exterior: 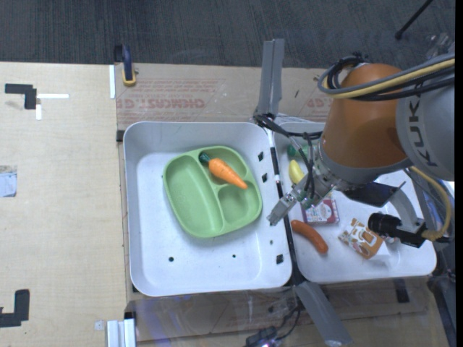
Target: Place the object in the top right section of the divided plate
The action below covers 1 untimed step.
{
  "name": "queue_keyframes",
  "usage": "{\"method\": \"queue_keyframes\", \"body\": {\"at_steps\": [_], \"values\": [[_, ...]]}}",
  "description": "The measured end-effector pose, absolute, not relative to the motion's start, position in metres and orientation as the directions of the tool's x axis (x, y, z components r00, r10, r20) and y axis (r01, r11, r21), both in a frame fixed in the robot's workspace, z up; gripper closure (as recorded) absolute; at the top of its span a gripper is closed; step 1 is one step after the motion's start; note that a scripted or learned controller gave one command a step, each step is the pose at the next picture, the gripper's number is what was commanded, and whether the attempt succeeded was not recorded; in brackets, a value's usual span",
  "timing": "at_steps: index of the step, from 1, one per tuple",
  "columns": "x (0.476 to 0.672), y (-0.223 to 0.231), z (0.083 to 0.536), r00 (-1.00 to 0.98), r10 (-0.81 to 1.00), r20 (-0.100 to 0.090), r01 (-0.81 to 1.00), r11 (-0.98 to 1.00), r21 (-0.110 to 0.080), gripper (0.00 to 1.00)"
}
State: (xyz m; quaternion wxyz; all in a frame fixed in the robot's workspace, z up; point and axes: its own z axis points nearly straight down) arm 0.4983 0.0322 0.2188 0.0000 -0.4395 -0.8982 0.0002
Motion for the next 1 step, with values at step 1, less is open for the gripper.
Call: {"method": "queue_keyframes", "body": {"at_steps": [1], "values": [[0.4775, 0.0096, 0.192, -0.296, 0.955, 0.0, 0.955, 0.296, -0.001, 0.0]]}}
